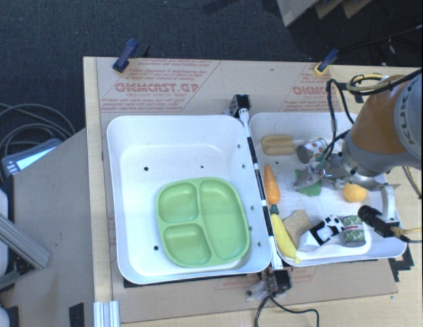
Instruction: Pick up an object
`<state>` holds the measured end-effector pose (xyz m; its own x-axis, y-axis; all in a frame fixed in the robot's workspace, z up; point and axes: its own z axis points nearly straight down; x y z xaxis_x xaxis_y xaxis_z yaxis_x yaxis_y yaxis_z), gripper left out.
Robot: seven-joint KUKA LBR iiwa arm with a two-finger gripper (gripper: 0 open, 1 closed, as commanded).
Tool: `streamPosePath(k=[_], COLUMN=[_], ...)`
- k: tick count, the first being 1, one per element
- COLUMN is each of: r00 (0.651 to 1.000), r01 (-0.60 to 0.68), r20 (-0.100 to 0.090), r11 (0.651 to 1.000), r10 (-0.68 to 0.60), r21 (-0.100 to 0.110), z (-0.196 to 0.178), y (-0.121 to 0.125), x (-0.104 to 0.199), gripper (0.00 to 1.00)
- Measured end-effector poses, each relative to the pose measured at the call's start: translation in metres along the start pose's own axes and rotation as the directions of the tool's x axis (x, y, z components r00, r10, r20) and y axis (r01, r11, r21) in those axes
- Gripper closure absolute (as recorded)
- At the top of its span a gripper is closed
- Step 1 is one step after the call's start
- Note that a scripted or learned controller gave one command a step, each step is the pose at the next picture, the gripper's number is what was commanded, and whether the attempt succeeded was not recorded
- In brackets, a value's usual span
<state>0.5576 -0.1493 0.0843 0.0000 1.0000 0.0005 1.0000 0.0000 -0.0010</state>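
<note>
A cardboard-covered worktop [163,87] on dark carpet carries two white bins [129,148]; one green tray [201,221], one carrot [271,184], one banana [285,238]. Whether the jaws [313,172] grip anything, I cannot tell.

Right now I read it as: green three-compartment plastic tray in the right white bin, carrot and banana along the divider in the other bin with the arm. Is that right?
Not quite. The camera view shows the green three-compartment plastic tray in the left white bin, not the right. The orange carrot and yellow banana do lie along the divider in the right white bin, where the arm reaches in.
</note>
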Motion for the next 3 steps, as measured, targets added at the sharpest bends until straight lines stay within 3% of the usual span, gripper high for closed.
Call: streamPosePath(k=[1,2,3], r00=[1.0,1.0,1.0], r01=[-0.001,0.0,0.001], r20=[0.001,0.001,-0.001], r11=[1.0,1.0,1.0], r10=[0.001,0.0,-0.001], r21=[-0.003,-0.003,-0.002], z=[-0.011,-0.01,0.0], y=[0.001,0.001,0.07], x=[0.0,0.0,0.044], gripper=[1.0,0.0,0.0])
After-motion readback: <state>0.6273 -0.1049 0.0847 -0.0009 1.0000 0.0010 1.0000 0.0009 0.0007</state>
